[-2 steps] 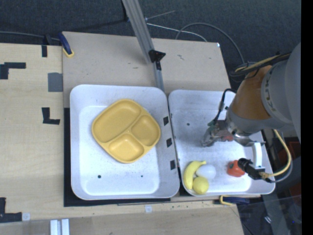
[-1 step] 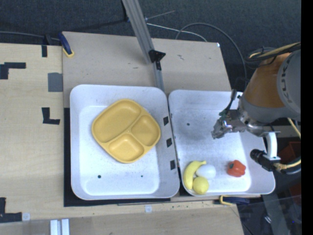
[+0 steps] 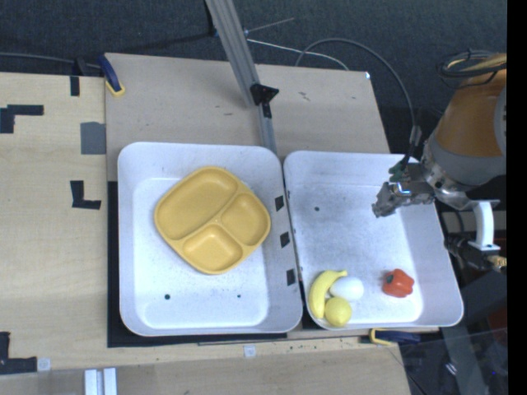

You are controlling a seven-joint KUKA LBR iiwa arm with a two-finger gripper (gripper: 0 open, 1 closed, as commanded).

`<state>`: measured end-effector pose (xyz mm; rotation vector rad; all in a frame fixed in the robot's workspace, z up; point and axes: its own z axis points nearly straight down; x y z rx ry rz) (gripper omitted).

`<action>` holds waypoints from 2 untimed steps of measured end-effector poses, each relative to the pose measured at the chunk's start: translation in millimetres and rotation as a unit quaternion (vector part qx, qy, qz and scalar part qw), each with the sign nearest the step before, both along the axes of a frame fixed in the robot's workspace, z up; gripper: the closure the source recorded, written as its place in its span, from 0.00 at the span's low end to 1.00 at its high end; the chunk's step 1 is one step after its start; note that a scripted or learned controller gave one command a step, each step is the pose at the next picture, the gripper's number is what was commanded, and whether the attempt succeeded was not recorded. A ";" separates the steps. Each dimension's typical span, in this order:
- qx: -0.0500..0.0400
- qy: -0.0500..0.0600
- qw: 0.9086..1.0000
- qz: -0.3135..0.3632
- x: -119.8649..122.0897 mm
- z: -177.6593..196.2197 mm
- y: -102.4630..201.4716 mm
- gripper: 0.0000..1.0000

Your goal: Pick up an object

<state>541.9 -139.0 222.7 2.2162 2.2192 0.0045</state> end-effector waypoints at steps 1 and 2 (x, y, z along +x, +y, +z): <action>0.001 0.002 1.000 0.000 0.9 30.5 0.3 1.00; 0.001 0.003 1.000 0.002 23.6 26.1 44.7 1.00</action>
